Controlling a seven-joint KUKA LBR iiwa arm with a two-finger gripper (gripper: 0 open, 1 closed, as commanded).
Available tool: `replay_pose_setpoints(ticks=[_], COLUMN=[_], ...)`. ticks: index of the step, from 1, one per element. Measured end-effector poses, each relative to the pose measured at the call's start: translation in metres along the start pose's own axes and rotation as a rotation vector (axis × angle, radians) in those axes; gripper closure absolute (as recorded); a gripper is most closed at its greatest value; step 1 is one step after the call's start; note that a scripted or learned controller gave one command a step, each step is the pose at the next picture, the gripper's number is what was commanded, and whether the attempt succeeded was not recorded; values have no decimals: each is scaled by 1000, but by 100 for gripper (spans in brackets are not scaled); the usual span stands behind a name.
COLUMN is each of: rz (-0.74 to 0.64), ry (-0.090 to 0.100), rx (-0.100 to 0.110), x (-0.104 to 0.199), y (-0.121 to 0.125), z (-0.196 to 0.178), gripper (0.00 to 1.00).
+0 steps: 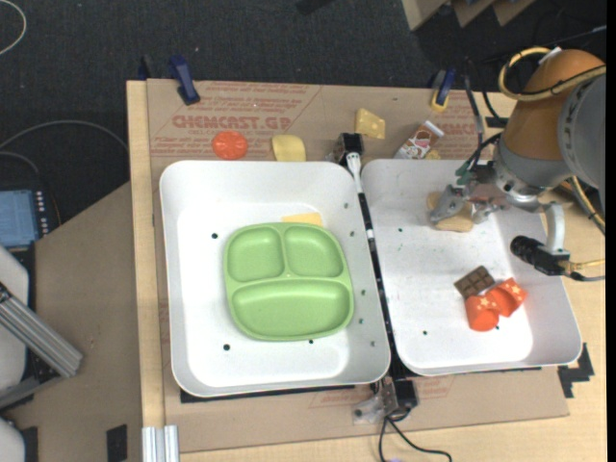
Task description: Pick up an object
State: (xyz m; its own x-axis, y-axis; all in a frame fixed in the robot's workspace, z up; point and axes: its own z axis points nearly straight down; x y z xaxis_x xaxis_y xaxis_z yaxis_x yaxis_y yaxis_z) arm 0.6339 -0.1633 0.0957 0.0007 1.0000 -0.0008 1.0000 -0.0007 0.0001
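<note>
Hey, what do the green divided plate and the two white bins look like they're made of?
The green divided plate looks like moulded plastic with a matte finish: even colour, soft rounded compartment ridges, barely any glare. The white bins also look like thin formed plastic, smooth and slightly glossy, with rounded corners and rolled rims; coated metal can't be ruled out.

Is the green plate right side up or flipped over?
Right side up. The green plate in the left bin shows its three hollow sections facing up.
</note>
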Motion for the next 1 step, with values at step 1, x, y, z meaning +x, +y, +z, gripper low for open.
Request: replay_pose_setpoints(ticks=[1], rz=[-9], ry=[2], rx=[-11], x=[79], y=[-19], z=[-96], gripper=[100])
